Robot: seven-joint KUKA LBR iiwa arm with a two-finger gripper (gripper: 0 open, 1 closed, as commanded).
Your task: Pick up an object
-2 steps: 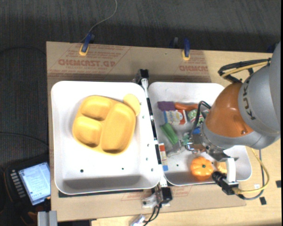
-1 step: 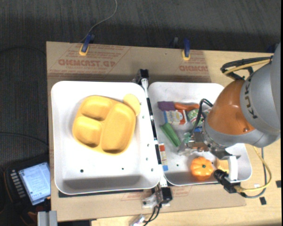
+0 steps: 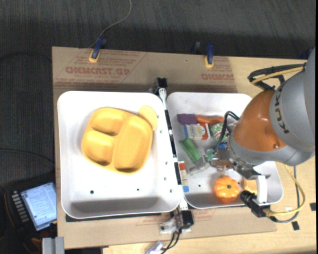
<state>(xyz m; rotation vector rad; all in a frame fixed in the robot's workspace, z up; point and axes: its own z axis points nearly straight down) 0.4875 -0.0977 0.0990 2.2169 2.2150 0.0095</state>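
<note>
Approach step: arm (image 3: 265,128) lowered into right bin (image 3: 238,97), no object secured.
Gripper (image 3: 218,157) state cannot be told; it sits among clutter just above the pumpkin (image 3: 226,188). Next move requires a confirmed grasp, then lift.

The arm (image 3: 275,126) hides part of the right bin (image 3: 201,97), and its gripper's tip is concealed.
</note>
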